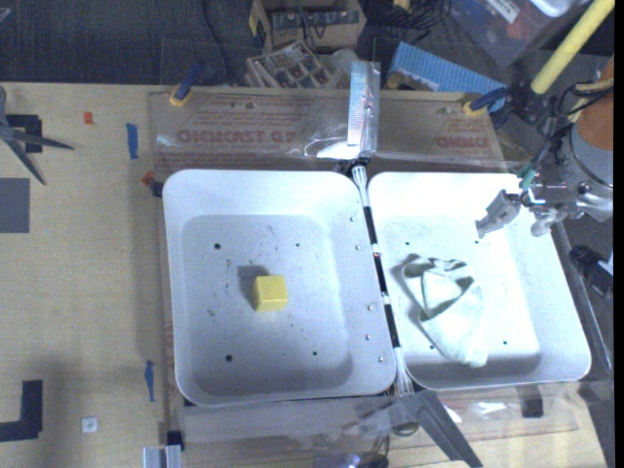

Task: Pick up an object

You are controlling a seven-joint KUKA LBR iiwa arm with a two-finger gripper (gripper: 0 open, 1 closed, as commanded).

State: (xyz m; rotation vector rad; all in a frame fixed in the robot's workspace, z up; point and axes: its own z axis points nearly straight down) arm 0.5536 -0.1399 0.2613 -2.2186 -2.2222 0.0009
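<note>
A robotics lab — cluttered cables, clamped bench, two white bins for trials.

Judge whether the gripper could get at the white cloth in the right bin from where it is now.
Probably yes. The gripper hangs over the right bin, and the cloth lies open below it with nothing on top or between them.

bench: pale wood, 9 o'clock | floor: dark carpet, 11 o'clock | cardboard sheet: printed, 12 o'clock | blue clamps: 1 o'clock | yellow tube: 2 o'clock | light: even, overhead
</note>
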